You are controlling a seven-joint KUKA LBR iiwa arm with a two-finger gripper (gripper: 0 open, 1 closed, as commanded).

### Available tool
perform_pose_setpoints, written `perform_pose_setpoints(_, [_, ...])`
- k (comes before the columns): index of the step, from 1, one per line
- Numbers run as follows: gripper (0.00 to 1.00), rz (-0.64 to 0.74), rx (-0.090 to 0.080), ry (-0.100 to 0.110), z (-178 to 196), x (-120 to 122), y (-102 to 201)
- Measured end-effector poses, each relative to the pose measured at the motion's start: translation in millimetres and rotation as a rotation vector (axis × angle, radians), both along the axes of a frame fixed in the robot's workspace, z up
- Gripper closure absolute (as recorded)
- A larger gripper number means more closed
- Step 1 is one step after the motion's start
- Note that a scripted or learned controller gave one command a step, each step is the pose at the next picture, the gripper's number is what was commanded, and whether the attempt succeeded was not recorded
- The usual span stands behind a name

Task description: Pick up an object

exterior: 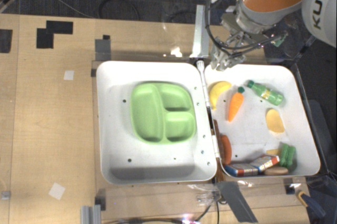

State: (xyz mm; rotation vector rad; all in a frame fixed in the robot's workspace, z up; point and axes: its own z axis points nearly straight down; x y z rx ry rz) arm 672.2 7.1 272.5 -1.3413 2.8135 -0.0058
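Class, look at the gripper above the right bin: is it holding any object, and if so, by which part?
Nothing is held. The gripper hangs at the right bin's far left corner, above the lemon, with nothing between its fingers.

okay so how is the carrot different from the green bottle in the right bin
Colour: the carrot is orange with a small green top, while the green bottle is green with a yellowish label.
Pose: the carrot lies nearly up and down in the camera view, green top toward the far wall; the bottle lies slanted, more across the bin.
Place: the carrot lies beside the yellow lemon; the bottle lies farther right.
Both lie flat in the right bin.
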Motion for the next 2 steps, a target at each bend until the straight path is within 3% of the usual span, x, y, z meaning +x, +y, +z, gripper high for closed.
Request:
perform_pose_setpoints(1, [1.0,-0.178,0.002,0.014,3,-20,104])
perform_pose_setpoints(2, [1.0,-0.181,0.006,0.003,17,-17,102])
